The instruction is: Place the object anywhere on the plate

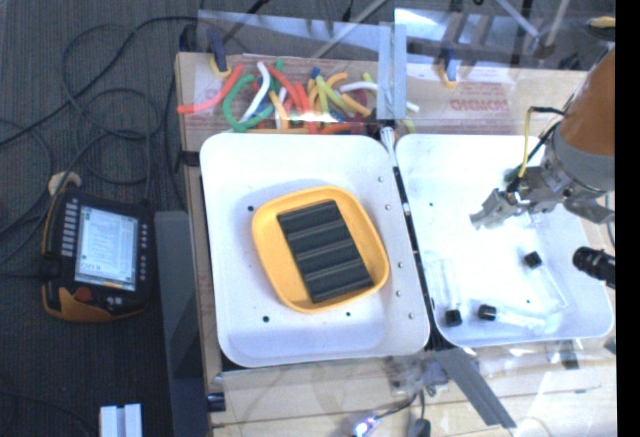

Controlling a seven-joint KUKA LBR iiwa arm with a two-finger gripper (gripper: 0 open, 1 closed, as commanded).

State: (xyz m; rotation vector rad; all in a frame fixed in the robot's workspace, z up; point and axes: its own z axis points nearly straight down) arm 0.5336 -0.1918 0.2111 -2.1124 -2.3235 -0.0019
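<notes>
Dark carpet strewn with cables surrounds the counter (300,395), where a teach pendant (95,250) lies on the floor at far left and a bundle of coloured tubes (290,100) sits behind the bins. In the left bin (225,325) the yellow plate (265,235) carries a ridged black block (322,250), its long axis running roughly toward and away from the camera. The hand (495,210) hangs over the right bin (450,175), well right of the plate; whether it is spread or pressed together I cannot tell, and the small clear, black-capped objects (485,311) lie below it toward the near rim.

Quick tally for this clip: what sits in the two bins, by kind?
Yellow plate: 1
Dark ridged block on the plate: 1
Small black pieces in the right bin: 3
Total: 5
</notes>
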